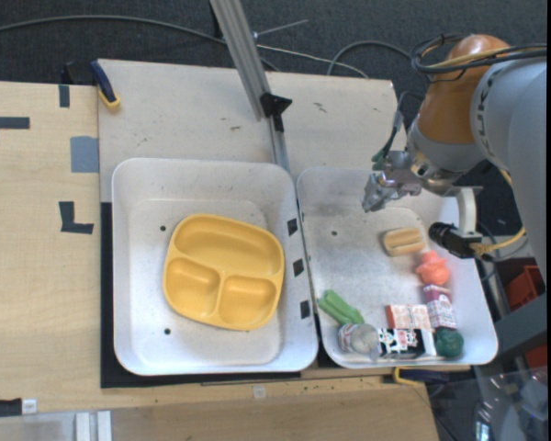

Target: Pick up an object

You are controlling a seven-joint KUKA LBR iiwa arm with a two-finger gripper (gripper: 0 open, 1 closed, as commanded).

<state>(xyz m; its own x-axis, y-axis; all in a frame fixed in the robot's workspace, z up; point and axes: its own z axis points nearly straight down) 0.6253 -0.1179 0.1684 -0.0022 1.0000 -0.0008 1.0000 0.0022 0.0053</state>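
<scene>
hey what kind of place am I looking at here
Probably a robotics lab's grasping test bench: a grey robot arm reaches over two white bins, one holding a yellow divided tray, the other small toy-like items.

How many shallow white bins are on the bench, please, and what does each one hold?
2. The left bin holds a yellow divided tray. The right bin holds a tan block, a pink item, a green item and small packages bunched along its near edge.
</scene>
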